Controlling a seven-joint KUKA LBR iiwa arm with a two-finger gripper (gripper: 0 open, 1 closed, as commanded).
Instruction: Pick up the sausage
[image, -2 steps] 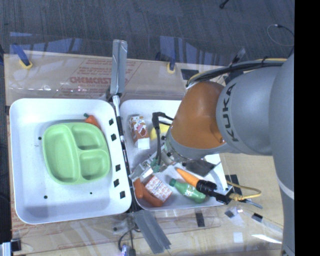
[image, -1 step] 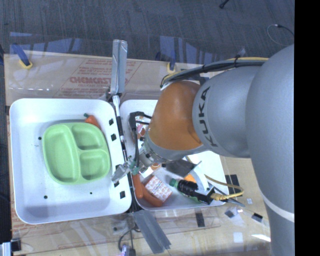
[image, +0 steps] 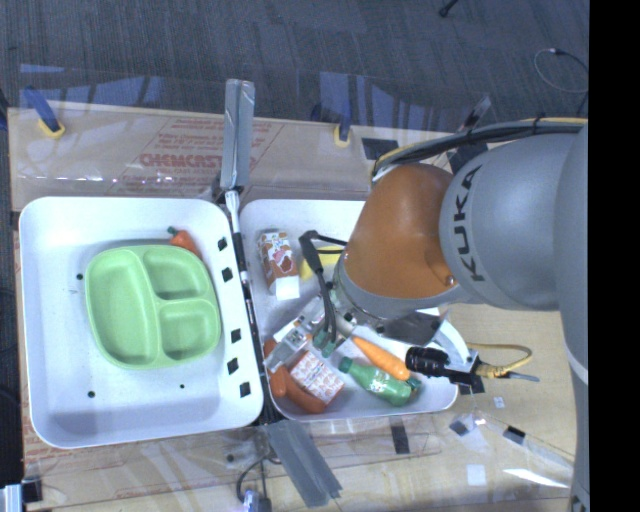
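1. Left bin (image: 40, 300). It holds a green plate (image: 150, 305) with a small orange bit (image: 181, 239) at the plate's upper right edge. Neither is in my way, so I see no risk here.

2. Right bin (image: 320, 218), far end. A brown box (image: 277, 253) sits here with a white block (image: 288, 289) just below it. Both are apart from the target and unlikely to interfere.

3. Sausage (image: 293, 393). It is reddish and lies in the near left corner of the right bin, close to the wall between the bins.
   - The wall leaves little room on that side, so I judge a descent there could strike the rim or the wall instead of straddling the sausage.
   - It looks round and smooth, so a shallow or off-centre hold may squeeze it out.

4. Wrapper (image: 320, 372). This red-and-white packet lies over the sausage's right part.
   - This is the main hazard. Closing from above may take the wrapper alone, or take both.
   - The wrapper may also slide and push the sausage further into the corner.

5. Gripper (image: 323, 328). Mine, low over the middle of the right bin, above and to the right of the sausage and not on it. My wrist hides it, so I cannot tell whether it is wide or narrow, and I see nothing held in it.

6. Carrot (image: 380, 354) and green bottle (image: 382, 383). They lie side by side just right of the wrapper.
   - The carrot is similar to the sausage in colour and shape, so a mistaken pick is possible.
   - The pile is crowded, so a nudge to one item may shift its neighbours.
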